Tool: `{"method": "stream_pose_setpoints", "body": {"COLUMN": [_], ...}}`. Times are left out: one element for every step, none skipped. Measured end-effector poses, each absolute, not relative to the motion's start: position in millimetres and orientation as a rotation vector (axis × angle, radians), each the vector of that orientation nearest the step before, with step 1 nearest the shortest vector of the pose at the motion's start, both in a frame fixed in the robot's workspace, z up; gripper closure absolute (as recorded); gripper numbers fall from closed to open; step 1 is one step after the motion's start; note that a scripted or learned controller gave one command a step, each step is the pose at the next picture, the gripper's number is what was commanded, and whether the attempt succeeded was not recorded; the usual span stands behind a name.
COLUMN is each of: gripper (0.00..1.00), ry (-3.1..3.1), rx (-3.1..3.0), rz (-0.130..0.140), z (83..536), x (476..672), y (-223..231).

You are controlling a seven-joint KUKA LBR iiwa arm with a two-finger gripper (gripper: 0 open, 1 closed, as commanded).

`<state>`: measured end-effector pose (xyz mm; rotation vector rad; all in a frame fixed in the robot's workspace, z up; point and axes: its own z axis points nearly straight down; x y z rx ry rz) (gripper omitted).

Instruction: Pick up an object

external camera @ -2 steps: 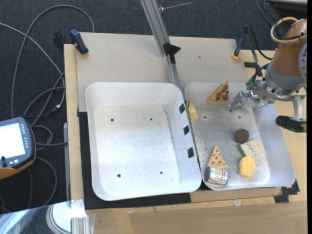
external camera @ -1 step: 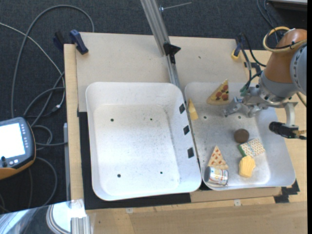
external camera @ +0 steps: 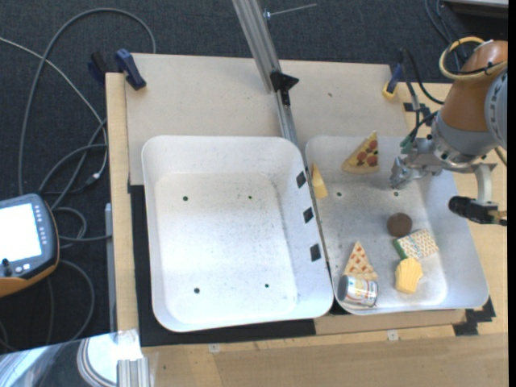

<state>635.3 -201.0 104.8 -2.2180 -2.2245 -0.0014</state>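
Pizza slice (external camera: 362, 153) lies near the arm (external camera: 466, 111) in right bin (external camera: 459, 232).

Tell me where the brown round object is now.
The brown round object lies in the right bin, just above the checkered packet, below the gripper.

Open floor between pizza slice (external camera: 362, 153) and cookie (external camera: 399, 224)

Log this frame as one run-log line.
arm: over right bin | gripper: low near pizza slice, nothing seen held | brown disc, can: untouched | left bin
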Motion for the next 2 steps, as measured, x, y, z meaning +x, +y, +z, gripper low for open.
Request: {"method": "stream_pose_setpoints", "body": {"gripper": [1.00, 1.00], "ry": [-2.229, -2.230], "rx": [-2.223, -2.224], "rz": [-0.006, -0.007], "z": [151.4, 206.9], "x": [643.0, 639.2], "y": [-198.0, -189.1]}}
